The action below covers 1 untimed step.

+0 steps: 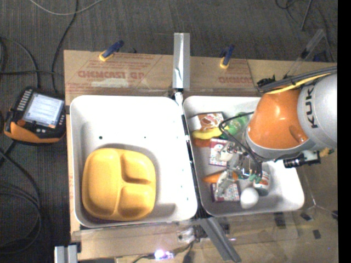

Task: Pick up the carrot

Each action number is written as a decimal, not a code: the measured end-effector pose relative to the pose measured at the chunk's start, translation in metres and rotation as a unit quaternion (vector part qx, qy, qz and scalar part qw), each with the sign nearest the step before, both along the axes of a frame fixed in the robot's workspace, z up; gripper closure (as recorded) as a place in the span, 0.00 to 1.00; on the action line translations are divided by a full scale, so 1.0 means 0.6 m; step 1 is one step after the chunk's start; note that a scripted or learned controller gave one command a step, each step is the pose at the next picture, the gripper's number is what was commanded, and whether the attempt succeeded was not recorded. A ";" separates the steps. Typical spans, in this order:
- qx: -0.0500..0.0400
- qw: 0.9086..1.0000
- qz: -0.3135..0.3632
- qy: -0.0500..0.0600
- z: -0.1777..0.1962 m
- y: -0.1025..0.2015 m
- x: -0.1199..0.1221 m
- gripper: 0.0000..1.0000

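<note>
The carrot (211, 177) is a small orange piece lying in the right bin (285, 201), near its left wall. Its left end shows, while its right end runs under my gripper (236, 171). The gripper hangs low over the middle of that bin, right at the carrot's right end, among several small items. The arm's orange band and grey wrist cover the bin's upper right part.
Around the carrot lie a yellow fruit (202, 135), a green item (237, 124), two printed packets (219, 151) (226, 192), a white ball (249, 197) and a small can (262, 180). The left bin (131, 109) holds a yellow divided plate (119, 183).
</note>
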<state>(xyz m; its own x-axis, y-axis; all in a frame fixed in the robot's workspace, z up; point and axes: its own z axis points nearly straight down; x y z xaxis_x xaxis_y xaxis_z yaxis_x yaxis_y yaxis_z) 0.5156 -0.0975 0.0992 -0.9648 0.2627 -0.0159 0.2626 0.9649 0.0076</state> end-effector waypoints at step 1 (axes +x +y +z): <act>0.000 1.000 0.000 -0.001 0.000 0.000 0.001 0.00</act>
<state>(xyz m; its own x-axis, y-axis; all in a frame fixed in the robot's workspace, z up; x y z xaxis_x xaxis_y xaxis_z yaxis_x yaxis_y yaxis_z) 0.5162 -0.0977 0.0992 -0.9647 0.2628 -0.0183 0.2627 0.9649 0.0075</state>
